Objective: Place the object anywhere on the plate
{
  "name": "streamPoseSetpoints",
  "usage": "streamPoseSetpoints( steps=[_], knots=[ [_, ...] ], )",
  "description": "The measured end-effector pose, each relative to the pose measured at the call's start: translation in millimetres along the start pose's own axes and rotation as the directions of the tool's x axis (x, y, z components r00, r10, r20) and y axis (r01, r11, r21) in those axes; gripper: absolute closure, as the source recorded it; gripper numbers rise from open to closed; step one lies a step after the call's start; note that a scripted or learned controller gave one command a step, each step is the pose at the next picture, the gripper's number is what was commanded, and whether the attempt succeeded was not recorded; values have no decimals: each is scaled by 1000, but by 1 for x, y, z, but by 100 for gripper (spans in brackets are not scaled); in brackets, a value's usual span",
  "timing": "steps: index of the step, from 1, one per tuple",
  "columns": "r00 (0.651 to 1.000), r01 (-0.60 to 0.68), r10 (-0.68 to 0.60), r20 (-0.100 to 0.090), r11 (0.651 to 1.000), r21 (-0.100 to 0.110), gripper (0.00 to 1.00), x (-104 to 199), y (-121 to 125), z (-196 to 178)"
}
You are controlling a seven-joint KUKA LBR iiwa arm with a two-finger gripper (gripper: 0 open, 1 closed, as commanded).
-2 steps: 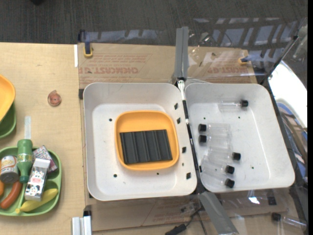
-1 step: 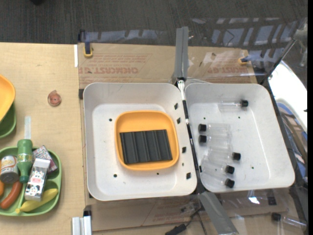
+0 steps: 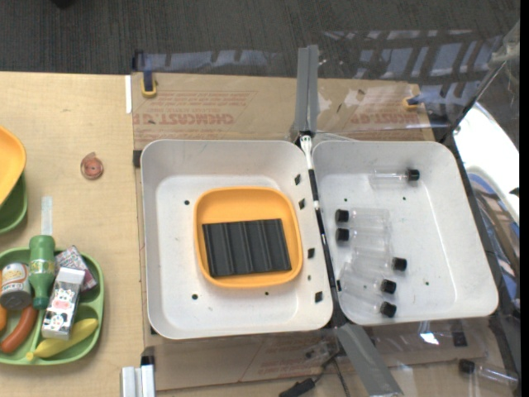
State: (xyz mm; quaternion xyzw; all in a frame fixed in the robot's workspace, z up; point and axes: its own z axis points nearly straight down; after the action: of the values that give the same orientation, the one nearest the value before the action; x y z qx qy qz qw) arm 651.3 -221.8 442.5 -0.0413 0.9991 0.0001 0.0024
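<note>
An orange plate lies in the middle of the left white bin. A dark grey ribbed block rests flat on the plate and covers most of its lower half. Several clear vials with black caps lie scattered in the right white bin, one of them near the bin's far wall.
A green tray of toy food sits on the wooden table at the lower left, with a stack of orange and green dishes at the left edge. A small pink disc lies on the table. Cardboard lines the bench behind the bins.
</note>
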Motion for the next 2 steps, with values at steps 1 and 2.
streamPoseSetpoints(
  steps=[1, 2],
  knots=[
    [968, 251, -251, -1, 968, -1, 0, 1, 0, 0],
    [810, 586, -586, 2, 810, -1, 0, -9, -1, 1]
  ],
)
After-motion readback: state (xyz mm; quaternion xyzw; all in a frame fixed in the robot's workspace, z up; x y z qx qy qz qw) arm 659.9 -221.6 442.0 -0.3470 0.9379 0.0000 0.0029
